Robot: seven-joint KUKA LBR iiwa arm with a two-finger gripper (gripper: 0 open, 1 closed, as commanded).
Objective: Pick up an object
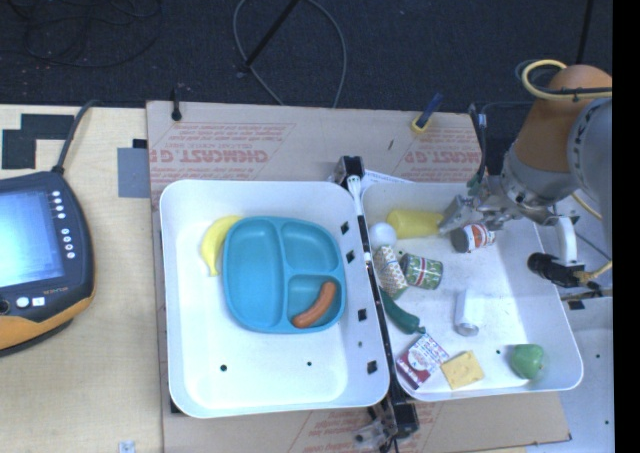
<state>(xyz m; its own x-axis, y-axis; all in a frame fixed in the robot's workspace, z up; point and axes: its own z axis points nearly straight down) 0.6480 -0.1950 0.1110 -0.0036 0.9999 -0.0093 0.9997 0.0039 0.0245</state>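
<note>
My gripper (468, 225) hangs low over the back of the right bin (560, 346), and the grey arm with its orange band reaches in from the right. A small red-and-white can (479, 238) lies right at the gripper's tip; whether it is gripped cannot be made out. Close by in the same bin are a yellow object (412, 222), a white ball (383, 233) and a can with a green and red label (421, 271).
The right bin also holds a green vegetable (402, 316), a white cylinder (466, 311), a red-and-white packet (425, 356), a yellow block (462, 370) and a green fruit (526, 361). The left bin (200, 361) holds a blue divided plate (265, 276) with a sausage (315, 305), and a banana (212, 244). A tablet (30, 251) lies at far left.
</note>
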